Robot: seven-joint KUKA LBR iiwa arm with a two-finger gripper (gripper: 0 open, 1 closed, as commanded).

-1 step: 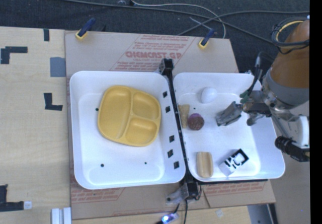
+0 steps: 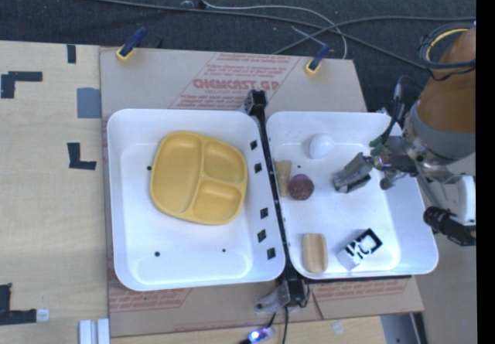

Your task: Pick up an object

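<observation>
Camera view: two white bins (image 2: 124,180) on cardboard-covered bench (image 2: 232,80), dark carpet beyond, gripper (image 2: 349,178) state unclear.

The arm (image 2: 445,114) is a thick, rounded column in grey, wrapped by a broad orange band that catches the light near the top. Below the band sits a paler grey collar, and thin dark cables loop around it and trail off its side. The pincer (image 2: 352,175) is a small dark grey metal piece, blocky and angular. A black knob-like fitting, perhaps a connector, sticks out lower down beside a white housing.
</observation>
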